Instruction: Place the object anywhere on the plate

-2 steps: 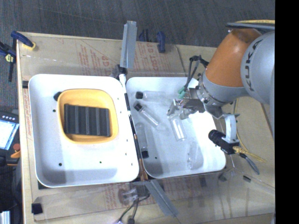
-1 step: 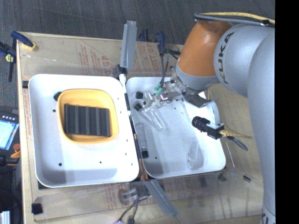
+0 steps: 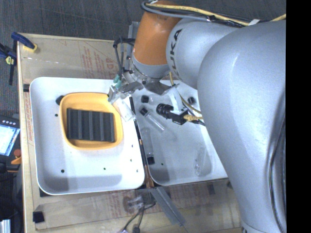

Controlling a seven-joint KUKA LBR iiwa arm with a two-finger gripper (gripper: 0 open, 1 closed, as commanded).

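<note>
- The hand (image 3: 120,90) is hovering over the wall between the two bins, just beside the upper right corner of the yellow plate (image 3: 65,115).
- The plate is lying in the left bin (image 3: 82,178) on the table (image 3: 73,52), and its middle is showing a dark ribbed floor.
- I cannot tell whether the hand is spread or pressed together, because the wrist is covering much of it from above.
- A small clear piece (image 3: 126,111) is showing just below the hand, at the plate's right rim, and I am taking it for the object.
- Its outline is faint, so I cannot tell whether it is hanging from the hand or resting on the bin's edge.
- It is looking like thin see-through plastic, so it is probably light, fairly stiff and smooth enough to slip.
- Gripping it across the narrow middle is looking safer than pinching an end, where it could swivel or pop out.
- Being so light, it may bounce or slide on the ribs if released from high up.
- In the right bin (image 3: 180,176), another clear tube-like piece (image 3: 154,124) and a small black bit (image 3: 150,159) are lying well apart from the plate.
</note>
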